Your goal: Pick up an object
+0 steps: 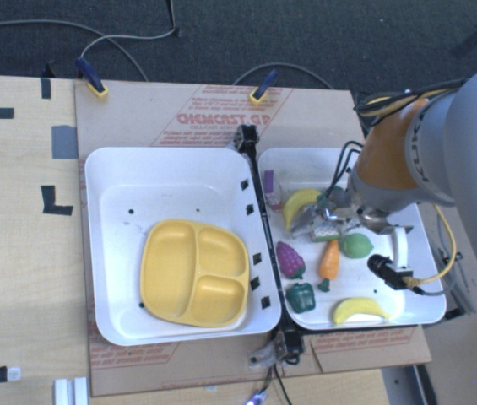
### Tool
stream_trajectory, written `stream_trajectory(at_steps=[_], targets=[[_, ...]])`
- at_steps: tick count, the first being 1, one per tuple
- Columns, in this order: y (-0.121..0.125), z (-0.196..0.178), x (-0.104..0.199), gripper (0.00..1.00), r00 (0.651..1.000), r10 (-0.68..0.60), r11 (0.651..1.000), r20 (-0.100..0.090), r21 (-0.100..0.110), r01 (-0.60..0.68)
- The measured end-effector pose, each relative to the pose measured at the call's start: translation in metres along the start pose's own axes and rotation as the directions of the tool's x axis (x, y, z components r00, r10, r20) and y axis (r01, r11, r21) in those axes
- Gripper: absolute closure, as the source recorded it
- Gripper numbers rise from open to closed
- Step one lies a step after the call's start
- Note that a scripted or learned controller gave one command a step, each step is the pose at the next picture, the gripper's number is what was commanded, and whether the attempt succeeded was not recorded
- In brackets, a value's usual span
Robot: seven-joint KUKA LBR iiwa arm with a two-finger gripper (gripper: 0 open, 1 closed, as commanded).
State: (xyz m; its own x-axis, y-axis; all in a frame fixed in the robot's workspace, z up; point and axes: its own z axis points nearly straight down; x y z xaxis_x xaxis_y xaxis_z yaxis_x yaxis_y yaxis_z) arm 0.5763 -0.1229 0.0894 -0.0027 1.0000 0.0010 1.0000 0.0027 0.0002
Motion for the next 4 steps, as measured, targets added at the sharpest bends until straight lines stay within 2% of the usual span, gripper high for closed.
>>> stream_trajectory(at_steps=[1,2,3,4], targets=[[0.073,-0.001,0.03,0.0,1.0,0.001,1.0,0.001,0.0,-0.001],[0.072,-0.01,0.031,1.0,1.0,-0.001,1.0,0.001,0.003,0.001],[0.036,-0.095,0.063,1.0,1.0,0.0,1.0,0.0,0.0,0.0],[-0.022,-0.114,0.128,1.0,1.0,0.0,1.0,0.0,0.003,0.0]])
